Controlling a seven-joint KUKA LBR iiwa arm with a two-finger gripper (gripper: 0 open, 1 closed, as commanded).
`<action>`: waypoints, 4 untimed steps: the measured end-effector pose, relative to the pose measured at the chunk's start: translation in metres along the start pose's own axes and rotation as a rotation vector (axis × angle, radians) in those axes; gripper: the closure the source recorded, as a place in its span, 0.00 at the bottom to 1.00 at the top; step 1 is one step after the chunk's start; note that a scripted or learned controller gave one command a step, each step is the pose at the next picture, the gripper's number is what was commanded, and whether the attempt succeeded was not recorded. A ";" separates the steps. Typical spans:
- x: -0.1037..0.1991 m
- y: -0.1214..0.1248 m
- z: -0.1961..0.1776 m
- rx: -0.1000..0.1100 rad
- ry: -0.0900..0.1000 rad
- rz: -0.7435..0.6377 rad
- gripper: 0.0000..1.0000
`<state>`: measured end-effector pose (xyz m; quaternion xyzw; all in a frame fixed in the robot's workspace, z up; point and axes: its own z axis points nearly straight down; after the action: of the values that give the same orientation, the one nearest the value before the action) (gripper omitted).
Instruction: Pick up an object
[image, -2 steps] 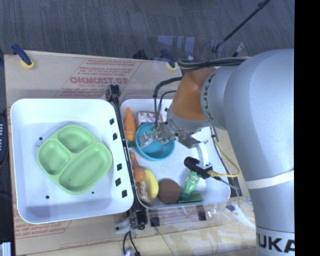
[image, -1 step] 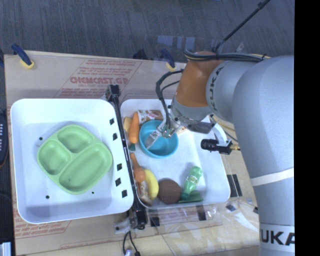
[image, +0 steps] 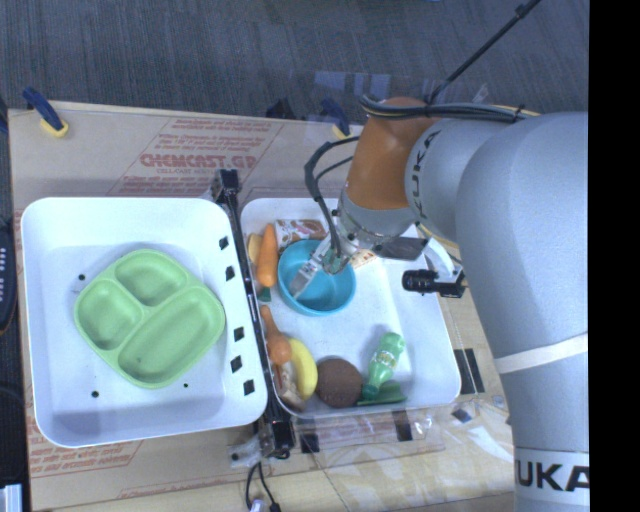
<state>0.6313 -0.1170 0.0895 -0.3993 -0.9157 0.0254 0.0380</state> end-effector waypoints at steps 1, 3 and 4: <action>0.062 -0.050 0.004 -0.071 -0.044 0.071 0.00; 0.039 -0.066 0.004 -0.083 -0.039 0.337 1.00; 0.044 -0.058 -0.021 -0.087 -0.011 0.836 1.00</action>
<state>0.5611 -0.1238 0.1170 -0.7377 -0.6752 0.0020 0.0025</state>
